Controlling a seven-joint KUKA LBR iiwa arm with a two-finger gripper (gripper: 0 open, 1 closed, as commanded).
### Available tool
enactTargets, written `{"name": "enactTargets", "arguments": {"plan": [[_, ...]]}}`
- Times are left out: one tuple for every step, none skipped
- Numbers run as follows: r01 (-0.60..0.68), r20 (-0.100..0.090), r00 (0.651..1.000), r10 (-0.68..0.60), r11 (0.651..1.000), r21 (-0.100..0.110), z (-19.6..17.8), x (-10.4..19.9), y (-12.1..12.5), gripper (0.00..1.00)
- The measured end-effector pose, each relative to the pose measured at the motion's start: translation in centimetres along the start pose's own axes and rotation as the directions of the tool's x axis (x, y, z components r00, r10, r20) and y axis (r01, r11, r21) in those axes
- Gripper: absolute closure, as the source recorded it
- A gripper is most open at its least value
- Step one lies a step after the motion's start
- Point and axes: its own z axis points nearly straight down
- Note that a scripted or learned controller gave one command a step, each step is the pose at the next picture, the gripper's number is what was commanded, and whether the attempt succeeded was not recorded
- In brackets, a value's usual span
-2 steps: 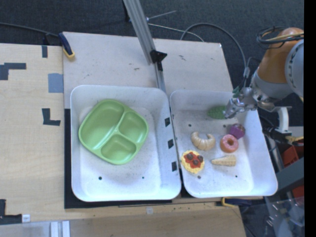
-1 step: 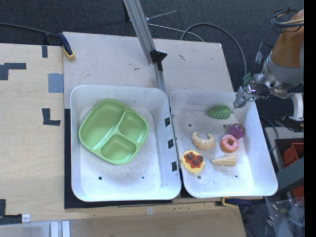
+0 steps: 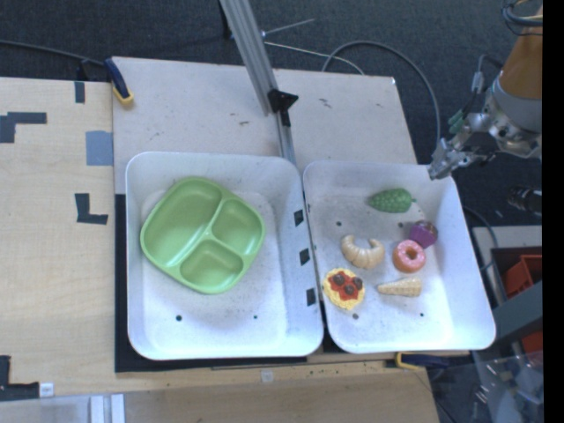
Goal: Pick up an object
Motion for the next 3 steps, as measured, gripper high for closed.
{"name": "enactTargets", "arguments": {"plan": [[0.003,-0.003,1.0,-0.003,1.0,0.007,1.1,5.3,-2.1,1.0],[0.005,-0.004,1.0,-0.005,1.0,0.006,0.4,10.4,-3.5,1.0],[0.004,-0.003,1.0,-0.004,1.0,0.008,2.0,15.8,-5.1,1.0]]}}
